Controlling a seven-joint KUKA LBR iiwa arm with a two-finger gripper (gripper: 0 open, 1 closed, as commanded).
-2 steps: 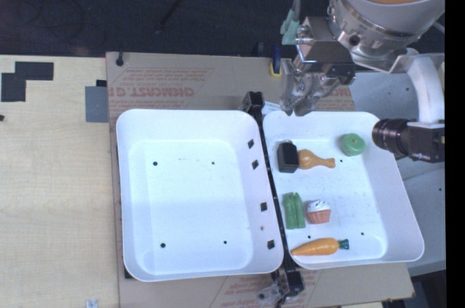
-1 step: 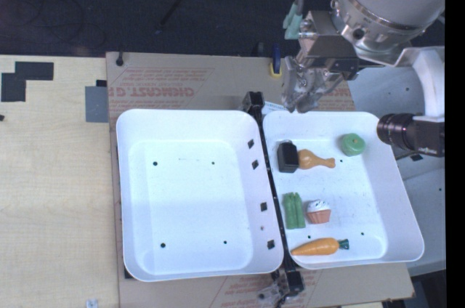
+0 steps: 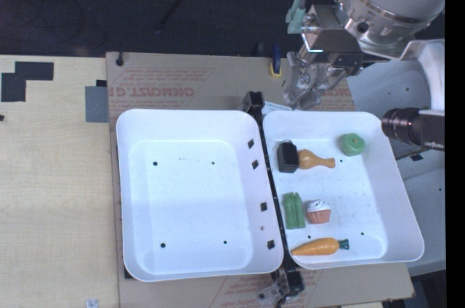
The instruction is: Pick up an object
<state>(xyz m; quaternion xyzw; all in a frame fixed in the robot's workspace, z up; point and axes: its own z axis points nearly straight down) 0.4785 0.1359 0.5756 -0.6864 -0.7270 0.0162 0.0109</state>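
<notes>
The gripper (image 3: 309,88) is being held above the far rim of the right bin (image 3: 396,176), beyond the objects; how far it is opened cannot be told, and nothing is seen in its grasp. Six objects are being kept in the right bin: a black block (image 3: 287,157) touching a toy drumstick (image 3: 315,160), a green round piece (image 3: 353,144) near the far right corner, a green ridged piece (image 3: 293,211) just beside a toy cupcake (image 3: 318,211), and a toy carrot (image 3: 318,247) near the front wall. The left bin (image 3: 134,190) is being shown alongside.
</notes>
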